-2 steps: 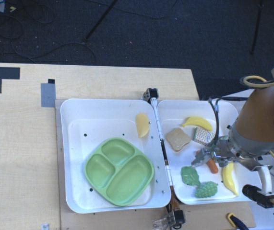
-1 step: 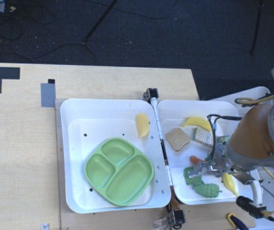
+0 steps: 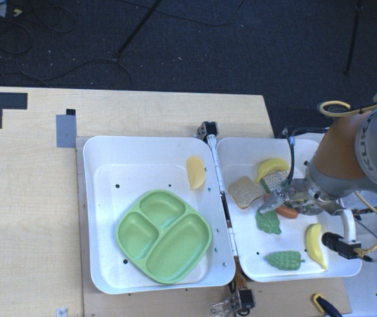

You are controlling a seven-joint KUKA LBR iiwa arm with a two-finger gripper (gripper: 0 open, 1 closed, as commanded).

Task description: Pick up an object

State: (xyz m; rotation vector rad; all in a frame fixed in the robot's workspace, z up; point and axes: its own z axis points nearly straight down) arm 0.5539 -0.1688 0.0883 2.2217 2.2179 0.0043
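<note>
My gripper (image 3: pixel 274 199) reaches down into the right bin (image 3: pixel 241 152) from the right, under the grey arm with its orange band. It sits among several toy foods: a tan bread slice (image 3: pixel 243 191) just to its left, a yellow piece (image 3: pixel 272 168) just behind it, a green leafy piece (image 3: pixel 268 222) just in front and a small orange-red piece (image 3: pixel 286 211) at its right side. Nothing shows as lifted off the bin floor. A yellow banana (image 3: pixel 315 244) and a green bumpy piece (image 3: pixel 284 261) lie nearer the bin's front.
The left bin (image 3: pixel 96 177) holds a green divided plate (image 3: pixel 164 235) and a pale yellow piece (image 3: pixel 195 172) by its right wall. A ridge with a black clamp (image 3: pixel 208 131) separates the bins. Wooden bench top lies to the left, dark floor behind.
</note>
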